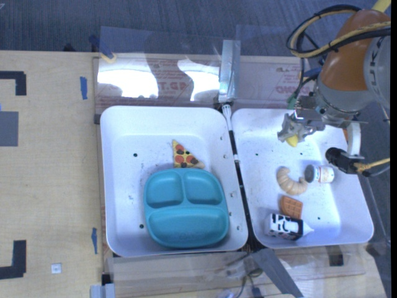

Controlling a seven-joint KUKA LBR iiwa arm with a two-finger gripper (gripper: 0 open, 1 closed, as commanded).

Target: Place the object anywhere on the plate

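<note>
Your end effector [296,131] hangs over the right bin's [353,225] far end, pinching a small yellow object [291,140]. The teal plate [186,213] sits in the left bin [118,166], with 3 bare sections. Judged: grasp done; carry and release remain.

Wood bench [43,185] w/ 2 white bins side by side: left bin [118,166], right bin [260,148].
</note>
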